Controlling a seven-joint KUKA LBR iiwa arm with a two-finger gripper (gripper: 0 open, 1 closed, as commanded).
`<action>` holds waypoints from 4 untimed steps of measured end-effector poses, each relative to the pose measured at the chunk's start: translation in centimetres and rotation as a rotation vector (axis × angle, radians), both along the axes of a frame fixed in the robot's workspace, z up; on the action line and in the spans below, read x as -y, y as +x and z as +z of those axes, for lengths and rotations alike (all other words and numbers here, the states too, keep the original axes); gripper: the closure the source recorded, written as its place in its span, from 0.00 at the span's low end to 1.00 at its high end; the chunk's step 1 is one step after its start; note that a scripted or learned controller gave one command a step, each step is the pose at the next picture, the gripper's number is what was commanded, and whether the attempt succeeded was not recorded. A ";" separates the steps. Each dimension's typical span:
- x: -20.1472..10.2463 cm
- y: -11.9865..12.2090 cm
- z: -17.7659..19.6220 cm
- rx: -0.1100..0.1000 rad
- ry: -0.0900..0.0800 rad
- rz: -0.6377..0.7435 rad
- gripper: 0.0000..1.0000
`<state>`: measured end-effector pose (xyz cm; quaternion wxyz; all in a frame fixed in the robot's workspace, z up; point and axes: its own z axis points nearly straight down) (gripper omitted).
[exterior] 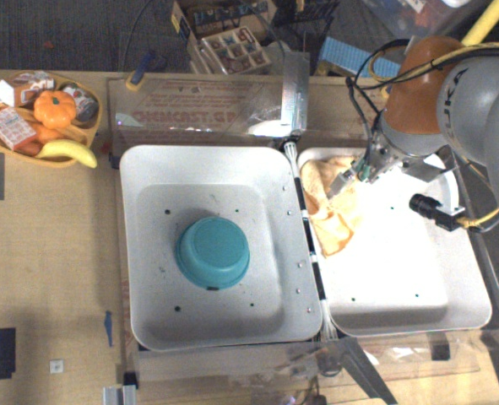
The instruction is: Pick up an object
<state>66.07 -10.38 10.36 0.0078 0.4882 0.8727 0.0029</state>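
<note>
Cloth (329, 218): tan, crumpled at 9 o'clock in right bin (418, 302)
Gripper (353, 175): jaws on cloth's top edge, state I cannot tell
Bowl (214, 251): teal, upturned, centre of left bin (148, 184)

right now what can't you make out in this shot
- The hand: in the camera view, too small and blurred over the yellow cloth to tell whether it grips anything.
- The cloth's top edge: hidden under the hand, by the right bin wall.
- The teal bowl in the left bin: its underside is hidden.
- The basket items: labels too small to read.
</note>
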 end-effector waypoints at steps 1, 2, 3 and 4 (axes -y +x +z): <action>-0.2 -5.4 -1.1 -0.002 0.002 -0.054 0.00; -0.1 -5.3 0.0 0.003 0.004 -0.057 1.00; -0.1 -5.3 0.0 0.003 0.003 -0.057 0.00; 0.7 -0.9 -1.2 -0.004 0.004 -0.250 0.00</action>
